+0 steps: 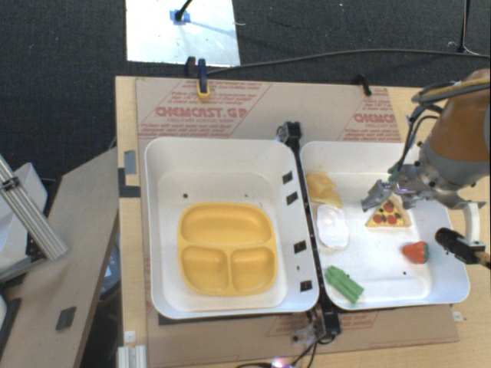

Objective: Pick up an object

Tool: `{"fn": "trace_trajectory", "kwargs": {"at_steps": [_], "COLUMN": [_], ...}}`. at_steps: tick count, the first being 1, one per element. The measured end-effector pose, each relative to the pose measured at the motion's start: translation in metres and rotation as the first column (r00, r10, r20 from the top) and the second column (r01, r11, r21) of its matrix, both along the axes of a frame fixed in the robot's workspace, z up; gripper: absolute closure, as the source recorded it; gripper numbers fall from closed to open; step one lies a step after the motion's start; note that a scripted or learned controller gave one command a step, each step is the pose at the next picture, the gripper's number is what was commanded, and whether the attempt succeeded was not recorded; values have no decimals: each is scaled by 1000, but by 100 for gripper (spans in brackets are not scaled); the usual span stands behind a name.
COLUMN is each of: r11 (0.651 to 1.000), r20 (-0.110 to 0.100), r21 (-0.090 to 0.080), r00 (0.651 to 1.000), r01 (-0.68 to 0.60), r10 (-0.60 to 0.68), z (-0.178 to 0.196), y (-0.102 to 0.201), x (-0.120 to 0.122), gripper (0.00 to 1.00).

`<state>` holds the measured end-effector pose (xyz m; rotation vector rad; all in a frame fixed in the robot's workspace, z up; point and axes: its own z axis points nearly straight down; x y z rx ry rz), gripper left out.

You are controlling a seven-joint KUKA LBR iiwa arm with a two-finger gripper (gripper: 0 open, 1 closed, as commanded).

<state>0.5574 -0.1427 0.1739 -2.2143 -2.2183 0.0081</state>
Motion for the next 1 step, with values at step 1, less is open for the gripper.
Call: {"fn": "trace_trajectory", "kwargs": {"at_steps": [1], "r11": [1000], "r20": [-1], "r21": [1], "r00": [1000], "r01": [0], "r10": [0], "z": [-61], "y": [10], "x": [-4], "gripper": [0]}}
